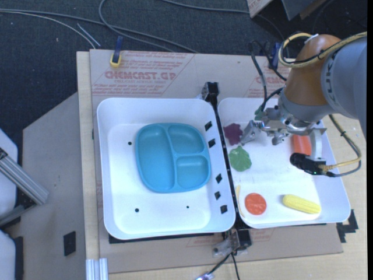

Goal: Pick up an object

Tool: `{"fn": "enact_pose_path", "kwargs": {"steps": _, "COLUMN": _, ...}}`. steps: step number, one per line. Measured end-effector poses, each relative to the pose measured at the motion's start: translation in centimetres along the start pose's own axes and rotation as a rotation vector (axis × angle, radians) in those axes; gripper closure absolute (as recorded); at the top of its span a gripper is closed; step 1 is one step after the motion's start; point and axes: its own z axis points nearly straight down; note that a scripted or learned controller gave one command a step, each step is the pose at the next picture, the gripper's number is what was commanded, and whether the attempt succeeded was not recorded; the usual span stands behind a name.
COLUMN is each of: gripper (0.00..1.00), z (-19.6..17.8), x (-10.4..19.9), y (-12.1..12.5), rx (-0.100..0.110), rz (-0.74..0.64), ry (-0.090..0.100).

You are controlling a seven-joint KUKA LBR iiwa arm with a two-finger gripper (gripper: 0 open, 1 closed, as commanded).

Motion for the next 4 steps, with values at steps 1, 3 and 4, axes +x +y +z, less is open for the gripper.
{"fn": "enact_pose_path", "kwargs": {"steps": 1, "gripper": 0.00, "z": 4.0, "x": 0.0, "y": 0.1, "rx": -0.005, "rz": 0.002, "ry": -0.001}}
{"fn": "enact_pose_path", "kwargs": {"steps": 3, "gripper": 1.00, "z": -3.8, "x": -0.4, "y": 0.1, "rx": -0.013, "rz": 0.001, "ry": -0.003}}
{"fn": "enact_pose_path", "kwargs": {"steps": 4, "gripper": 1.00, "z": -10.1, "x": -0.7, "y": -0.4, "rx": -0.013, "rz": 0.000, "ry": -0.003}}
